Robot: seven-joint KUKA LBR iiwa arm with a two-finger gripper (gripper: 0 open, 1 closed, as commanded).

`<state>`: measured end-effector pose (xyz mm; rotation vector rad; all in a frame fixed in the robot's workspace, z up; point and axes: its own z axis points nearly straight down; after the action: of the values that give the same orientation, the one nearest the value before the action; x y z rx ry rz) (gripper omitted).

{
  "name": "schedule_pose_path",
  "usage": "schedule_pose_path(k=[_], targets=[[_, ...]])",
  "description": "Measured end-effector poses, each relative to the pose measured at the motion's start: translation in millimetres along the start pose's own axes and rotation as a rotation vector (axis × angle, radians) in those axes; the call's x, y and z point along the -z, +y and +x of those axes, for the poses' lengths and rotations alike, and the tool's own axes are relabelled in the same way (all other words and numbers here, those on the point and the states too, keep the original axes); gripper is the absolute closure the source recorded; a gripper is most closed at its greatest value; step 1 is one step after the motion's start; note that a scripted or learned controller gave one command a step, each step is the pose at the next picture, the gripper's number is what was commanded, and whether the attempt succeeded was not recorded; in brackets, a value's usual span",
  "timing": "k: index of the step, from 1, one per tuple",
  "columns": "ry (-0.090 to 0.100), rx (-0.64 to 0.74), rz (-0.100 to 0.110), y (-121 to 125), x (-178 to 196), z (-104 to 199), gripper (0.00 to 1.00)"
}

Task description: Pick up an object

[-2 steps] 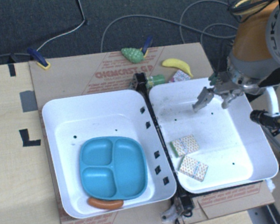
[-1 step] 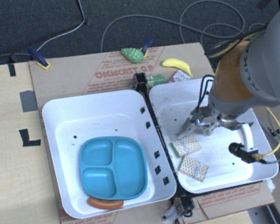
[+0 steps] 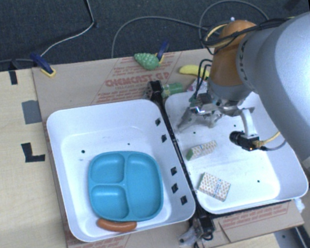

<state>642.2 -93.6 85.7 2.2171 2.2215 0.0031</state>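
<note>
My gripper (image 3: 188, 118) hangs low over the back left part of the right bin (image 3: 271, 186), close to the divider between the bins. Just in front of it lies a small patterned packet with a green end (image 3: 201, 150), apart from the gripper. A checkered patterned block (image 3: 214, 186) rests nearer the bin's front. In the left bin (image 3: 66, 135) sits a blue divided plate (image 3: 124, 185) with an orange sausage (image 3: 116, 225) against its front edge. Nothing shows in the gripper.
The grey arm with its orange band (image 3: 228, 64) covers the right bin's back right corner. A black plug with a yellow cable (image 3: 243, 140) hangs beside the wrist. Behind the bins lie a green object (image 3: 147, 60) and a yellow one (image 3: 192, 70).
</note>
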Motion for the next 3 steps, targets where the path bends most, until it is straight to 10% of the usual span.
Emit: schedule_pose_path(k=[1,2,3], targets=[[0.000,0.000,0.002,26,-1,1,0.00],[-0.001,-0.002,0.002,-32,0,-1,0.00],[0.000,0.000,0.000,3,0,-15,0.00]])
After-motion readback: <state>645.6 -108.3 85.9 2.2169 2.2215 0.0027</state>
